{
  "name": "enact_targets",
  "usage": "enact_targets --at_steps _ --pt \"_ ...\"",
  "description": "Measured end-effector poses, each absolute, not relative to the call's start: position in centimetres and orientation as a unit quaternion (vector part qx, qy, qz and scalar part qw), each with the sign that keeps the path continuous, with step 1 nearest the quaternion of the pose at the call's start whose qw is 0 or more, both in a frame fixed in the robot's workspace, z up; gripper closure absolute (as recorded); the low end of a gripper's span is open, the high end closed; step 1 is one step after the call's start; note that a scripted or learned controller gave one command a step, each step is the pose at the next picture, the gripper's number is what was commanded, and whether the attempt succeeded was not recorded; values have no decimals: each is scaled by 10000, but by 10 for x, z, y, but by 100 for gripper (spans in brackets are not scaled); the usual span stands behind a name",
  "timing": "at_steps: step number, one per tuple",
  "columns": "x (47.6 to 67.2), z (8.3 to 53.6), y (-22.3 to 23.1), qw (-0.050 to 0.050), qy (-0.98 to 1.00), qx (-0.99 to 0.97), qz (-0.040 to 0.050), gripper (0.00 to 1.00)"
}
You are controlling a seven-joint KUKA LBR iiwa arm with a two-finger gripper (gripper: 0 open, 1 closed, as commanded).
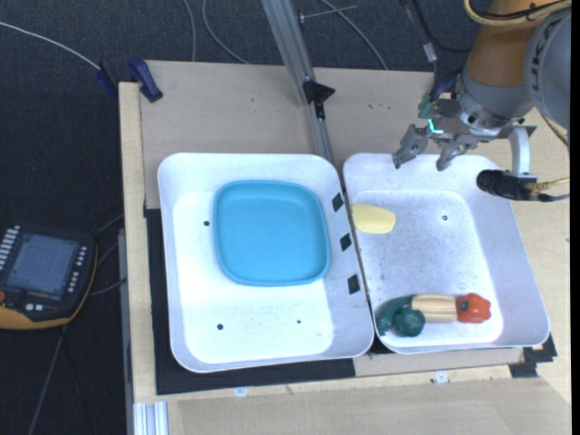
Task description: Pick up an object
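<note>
Hovering over the far rim of the right bin, the hand has fingers spread wide, holding nothing: approach step. Candidate yellow piece lies by the bin's left wall; next move likely calls for shifting over it, then descending.

The gripper, fingers spread and empty, hovers over the right bin's far edge; a yellow piece lies by its left edge.

Plate in left bin; wedge, toy vegetables in right bin.
</note>
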State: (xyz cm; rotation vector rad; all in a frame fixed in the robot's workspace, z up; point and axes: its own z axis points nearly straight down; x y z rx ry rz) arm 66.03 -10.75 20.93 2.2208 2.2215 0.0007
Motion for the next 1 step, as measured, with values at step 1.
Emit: enact_targets --at_steps 1 --pt "660 209 -107 2 7072 7070 2 0"
